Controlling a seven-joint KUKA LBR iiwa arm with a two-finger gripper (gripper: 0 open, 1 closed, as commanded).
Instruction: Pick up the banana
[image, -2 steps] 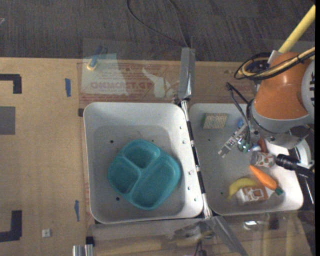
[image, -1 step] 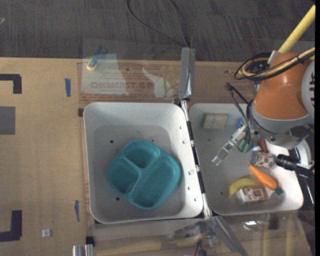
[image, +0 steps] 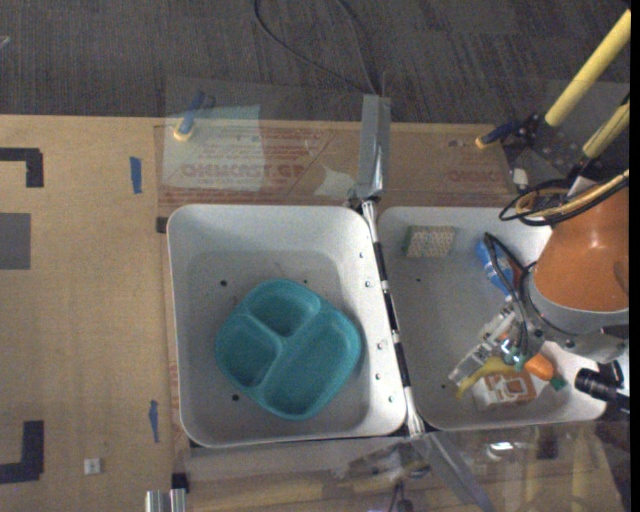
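While the teal divided plate (image: 288, 347) sits alone in the left bin (image: 190, 300), the hand (image: 503, 345) hangs low at about five o'clock in the right bin (image: 440, 330) over a yellow shape, likely the banana (image: 478, 377), among clutter, its grip unreadable, so nothing looks lifted yet.

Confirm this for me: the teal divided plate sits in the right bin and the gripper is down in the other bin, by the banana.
Not quite. The camera view shows the teal divided plate in the left bin, not the right. The gripper is down in the right bin, by the banana.
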